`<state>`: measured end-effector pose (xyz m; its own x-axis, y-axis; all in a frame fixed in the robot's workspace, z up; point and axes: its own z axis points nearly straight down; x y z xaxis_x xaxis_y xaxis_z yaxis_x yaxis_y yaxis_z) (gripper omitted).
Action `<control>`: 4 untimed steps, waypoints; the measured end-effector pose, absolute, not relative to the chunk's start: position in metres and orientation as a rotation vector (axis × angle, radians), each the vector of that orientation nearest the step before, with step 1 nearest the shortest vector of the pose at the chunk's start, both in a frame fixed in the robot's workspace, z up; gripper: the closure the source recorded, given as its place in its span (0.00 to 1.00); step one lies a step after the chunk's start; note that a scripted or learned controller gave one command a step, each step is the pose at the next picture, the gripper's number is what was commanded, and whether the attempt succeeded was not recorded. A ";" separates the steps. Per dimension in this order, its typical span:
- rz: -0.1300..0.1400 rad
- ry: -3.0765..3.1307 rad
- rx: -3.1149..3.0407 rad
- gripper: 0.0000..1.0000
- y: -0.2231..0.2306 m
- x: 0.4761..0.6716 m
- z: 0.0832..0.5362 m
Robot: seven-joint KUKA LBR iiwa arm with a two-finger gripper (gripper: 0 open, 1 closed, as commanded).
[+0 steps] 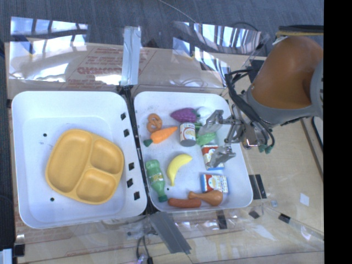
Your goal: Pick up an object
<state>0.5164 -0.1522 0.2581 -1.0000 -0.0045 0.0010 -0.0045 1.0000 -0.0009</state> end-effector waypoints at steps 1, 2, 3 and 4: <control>-0.005 -3.131 0.022 0.00 -0.142 0.555 0.156; 0.001 -3.147 0.046 0.00 -0.115 0.530 0.096; -0.001 -3.139 -0.078 0.00 -0.102 0.497 0.092; 0.000 -3.133 -0.263 0.00 -0.121 0.587 0.093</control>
<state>0.5874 -0.1205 0.0928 -0.9860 0.1670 -0.0023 0.1670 0.9860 0.0001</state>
